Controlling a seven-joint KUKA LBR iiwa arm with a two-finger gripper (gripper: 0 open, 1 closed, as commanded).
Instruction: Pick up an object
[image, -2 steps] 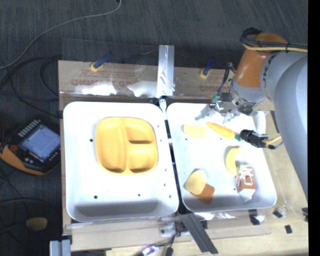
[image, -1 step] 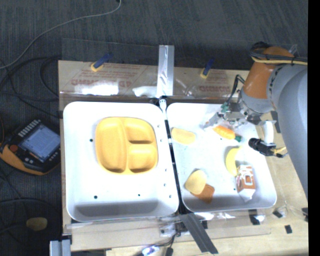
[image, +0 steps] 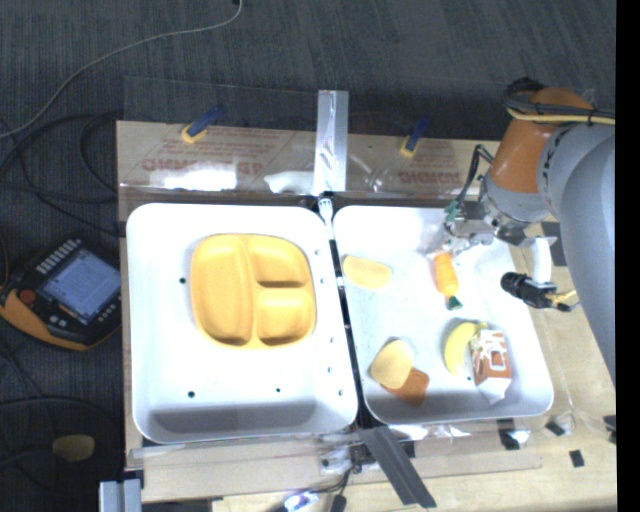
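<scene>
My gripper (image: 466, 228) is low over the far right part of the right bin (image: 520, 400). A small orange carrot with a green tip (image: 445, 275) lies just below and left of it, very close to it. Whether the two touch I cannot tell. Also in this bin are a pale yellow slice (image: 367, 271) at the left, a yellow and brown piece (image: 398, 367) at the front, a yellow-green wedge (image: 459, 345), and a small orange and white carton (image: 491, 360) against that wedge.
The left bin (image: 160, 400) holds a yellow divided tray (image: 252, 289). The grey arm with its orange band (image: 522, 160) comes in from the right over the right bin's far corner. A handheld pendant (image: 65, 290) lies on the floor to the left.
</scene>
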